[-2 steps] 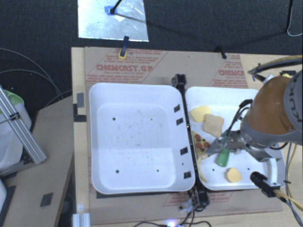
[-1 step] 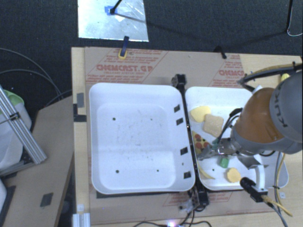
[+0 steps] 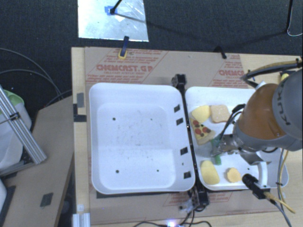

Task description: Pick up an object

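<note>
Camera view: fixed overhead, slanted.
Left bin (image 3: 137, 141): white, shallow, beside the right bin.
Right bin (image 3: 236, 92): holds a pizza slice (image 3: 202, 131), a yellow piece (image 3: 201, 112), a toast slice (image 3: 219, 113), a yellow lump (image 3: 209, 172) and an orange round (image 3: 232, 175).
Gripper (image 3: 216, 150): low over the right bin, between pizza slice and yellow lump; grip state cannot be told.

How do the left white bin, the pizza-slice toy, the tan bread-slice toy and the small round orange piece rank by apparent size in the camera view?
1. Left white bin, by far the largest.
2. Pizza-slice toy and tan bread-slice toy: these look alike, so unranked.
3. Small round orange piece, smallest.
</note>
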Action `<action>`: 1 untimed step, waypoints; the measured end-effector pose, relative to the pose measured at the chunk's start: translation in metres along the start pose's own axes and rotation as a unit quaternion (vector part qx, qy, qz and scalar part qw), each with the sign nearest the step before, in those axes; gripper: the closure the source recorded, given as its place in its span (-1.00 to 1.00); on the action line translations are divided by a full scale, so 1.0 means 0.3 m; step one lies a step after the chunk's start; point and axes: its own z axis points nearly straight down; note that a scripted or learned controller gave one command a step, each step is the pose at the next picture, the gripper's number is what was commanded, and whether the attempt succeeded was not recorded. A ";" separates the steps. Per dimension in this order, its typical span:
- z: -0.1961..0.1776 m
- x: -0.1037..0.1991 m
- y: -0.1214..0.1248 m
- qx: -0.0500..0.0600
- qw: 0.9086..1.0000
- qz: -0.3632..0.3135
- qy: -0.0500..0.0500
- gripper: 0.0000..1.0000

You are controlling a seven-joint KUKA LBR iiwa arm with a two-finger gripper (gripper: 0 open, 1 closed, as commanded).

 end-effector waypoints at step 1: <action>-0.294 0.192 0.092 0.003 1.000 -0.005 0.002 1.00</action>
